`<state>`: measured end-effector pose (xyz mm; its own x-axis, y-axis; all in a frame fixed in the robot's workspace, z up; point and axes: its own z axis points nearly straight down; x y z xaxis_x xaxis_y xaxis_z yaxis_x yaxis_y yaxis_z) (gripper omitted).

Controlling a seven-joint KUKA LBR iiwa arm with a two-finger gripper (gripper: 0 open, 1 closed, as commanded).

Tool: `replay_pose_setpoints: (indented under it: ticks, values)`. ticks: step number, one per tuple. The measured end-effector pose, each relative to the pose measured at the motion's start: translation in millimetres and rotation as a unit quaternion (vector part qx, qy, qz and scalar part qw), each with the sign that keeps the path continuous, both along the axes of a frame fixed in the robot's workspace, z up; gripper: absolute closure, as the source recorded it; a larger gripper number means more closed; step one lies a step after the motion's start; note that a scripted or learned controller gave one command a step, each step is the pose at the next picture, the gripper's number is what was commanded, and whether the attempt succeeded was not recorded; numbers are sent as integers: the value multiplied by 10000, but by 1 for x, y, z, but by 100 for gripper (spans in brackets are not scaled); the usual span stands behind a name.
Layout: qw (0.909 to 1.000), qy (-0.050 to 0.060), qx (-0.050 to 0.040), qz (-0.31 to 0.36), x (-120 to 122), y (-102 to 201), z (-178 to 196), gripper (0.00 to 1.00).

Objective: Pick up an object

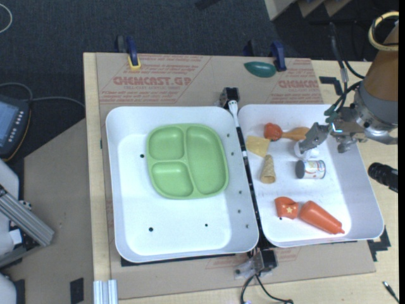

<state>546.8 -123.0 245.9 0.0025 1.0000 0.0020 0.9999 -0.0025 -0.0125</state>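
My gripper (328,140) hangs over the back right part of the right bin (364,189). Its two grey fingers stand apart, open, with nothing between them. Just below the left finger a small silver can (311,169) lies on its side. Further left are a red-headed piece with a tan handle (283,132), a yellow wedge (257,145) and a tan cone (268,168). Near the bin's front lie a red pepper-like toy (286,208) and an orange carrot (321,217).
The left bin (126,201) holds a green divided plate (187,161). A teal object (259,68) and blue clamps (277,54) sit at the back edge of the bench. The arm's orange band (383,75) rises at the right.
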Motion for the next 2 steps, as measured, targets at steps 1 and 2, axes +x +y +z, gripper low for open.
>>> replay_pose_setpoints:
  ticks: [1,2]
  values:
    - [10000,-62,-8,13,2,0,6,0]
    - [10000,-28,0,12,7,4,-56,0]
